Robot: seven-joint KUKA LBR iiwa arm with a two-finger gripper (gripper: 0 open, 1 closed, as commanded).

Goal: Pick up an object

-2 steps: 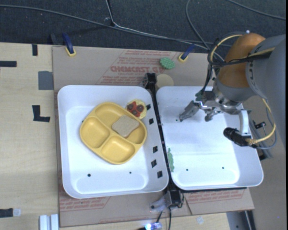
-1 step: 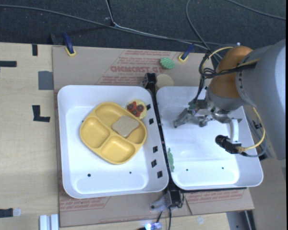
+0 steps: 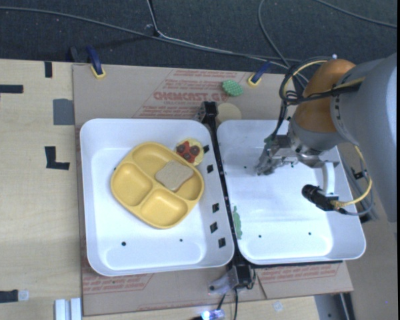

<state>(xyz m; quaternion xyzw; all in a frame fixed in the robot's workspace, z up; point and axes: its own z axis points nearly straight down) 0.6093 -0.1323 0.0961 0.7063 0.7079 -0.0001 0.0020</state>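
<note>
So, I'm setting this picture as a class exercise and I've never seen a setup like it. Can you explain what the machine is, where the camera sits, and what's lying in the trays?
It is one photo, taken by a fixed camera above a bench, looking down at a slant. The grey machine with the orange band is a robot arm reaching in from the picture's right. Its end effector hangs over the right white bin, and nothing can be seen between its fingers. The left white bin holds a yellow divided plate with a tan slice like toast on it, and a small red item at the plate's upper edge. A small green object lies on the board behind the bins.
</note>
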